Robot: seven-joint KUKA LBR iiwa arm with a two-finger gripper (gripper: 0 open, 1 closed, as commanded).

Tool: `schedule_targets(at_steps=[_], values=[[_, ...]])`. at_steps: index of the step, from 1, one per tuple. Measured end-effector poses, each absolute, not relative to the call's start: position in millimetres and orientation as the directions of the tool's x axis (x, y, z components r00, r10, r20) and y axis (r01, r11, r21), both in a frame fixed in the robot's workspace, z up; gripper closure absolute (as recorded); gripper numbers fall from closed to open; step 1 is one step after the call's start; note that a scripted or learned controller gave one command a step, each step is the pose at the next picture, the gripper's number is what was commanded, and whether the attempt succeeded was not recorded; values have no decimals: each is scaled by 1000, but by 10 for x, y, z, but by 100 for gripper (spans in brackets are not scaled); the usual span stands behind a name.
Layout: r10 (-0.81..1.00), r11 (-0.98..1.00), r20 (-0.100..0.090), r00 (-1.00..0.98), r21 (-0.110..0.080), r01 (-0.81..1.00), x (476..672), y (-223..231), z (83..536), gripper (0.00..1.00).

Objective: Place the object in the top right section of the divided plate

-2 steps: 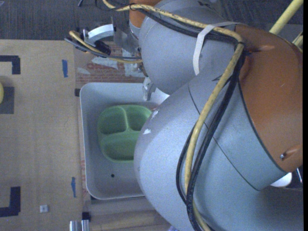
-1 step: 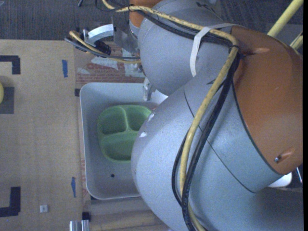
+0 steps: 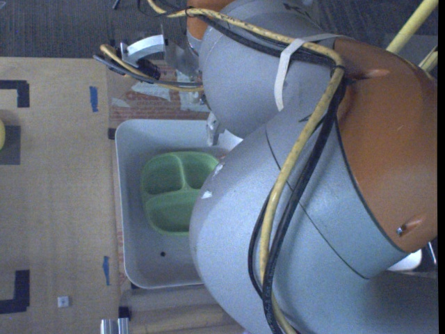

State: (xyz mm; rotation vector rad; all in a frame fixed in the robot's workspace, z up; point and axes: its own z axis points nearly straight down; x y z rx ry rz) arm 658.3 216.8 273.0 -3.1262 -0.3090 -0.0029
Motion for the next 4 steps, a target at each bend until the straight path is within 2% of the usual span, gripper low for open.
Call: schedule_targets(at_steps=[3, 4], values=[[196, -981, 2, 981, 0, 196, 6583, 2168, 2730, 0], [316, -949, -4, 949, -2, 316, 6296, 2242, 1361, 0]])
